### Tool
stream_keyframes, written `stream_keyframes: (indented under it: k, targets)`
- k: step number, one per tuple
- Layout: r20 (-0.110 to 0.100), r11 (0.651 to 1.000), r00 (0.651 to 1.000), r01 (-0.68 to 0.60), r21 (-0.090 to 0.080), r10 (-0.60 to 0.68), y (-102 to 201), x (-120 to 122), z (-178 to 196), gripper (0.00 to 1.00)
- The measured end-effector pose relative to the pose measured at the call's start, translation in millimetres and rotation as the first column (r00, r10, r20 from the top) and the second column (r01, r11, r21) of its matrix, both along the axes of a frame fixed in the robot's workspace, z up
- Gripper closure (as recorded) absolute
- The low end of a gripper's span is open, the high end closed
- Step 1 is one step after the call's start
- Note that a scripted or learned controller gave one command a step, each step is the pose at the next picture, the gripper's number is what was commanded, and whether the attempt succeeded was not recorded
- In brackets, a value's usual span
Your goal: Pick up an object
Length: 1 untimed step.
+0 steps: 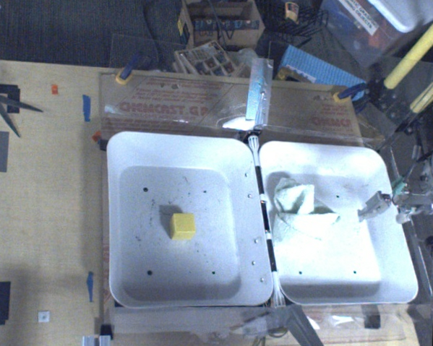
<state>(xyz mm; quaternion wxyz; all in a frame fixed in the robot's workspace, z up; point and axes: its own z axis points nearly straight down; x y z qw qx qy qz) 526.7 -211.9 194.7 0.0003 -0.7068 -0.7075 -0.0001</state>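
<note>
I see two white bins: the left bin [130, 157] holds a yellow block [183, 226] near its middle, the right bin [363, 270] a crumpled white cloth [299, 205]. The gripper [378, 204] hangs over the right bin's right edge; I cannot tell how it stands.

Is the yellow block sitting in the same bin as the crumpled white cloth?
No, the yellow block lies in the left bin, while the white cloth lies in the right bin.

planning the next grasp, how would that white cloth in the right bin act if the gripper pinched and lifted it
The white cloth lies crumpled in folds, so it is probably floppy and would drape rather than hold shape. It looks thin, so likely light. A pinch might catch just one fold, leaving the rest trailing on the right bin.
</note>
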Motion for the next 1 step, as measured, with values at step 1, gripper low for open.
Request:
stream_keyframes:
  k: [1]
  targets:
    - [0.0, 1.0, 1.0, 0.0, 0.0, 0.0, 0.0, 0.0, 0.0, 0.0]
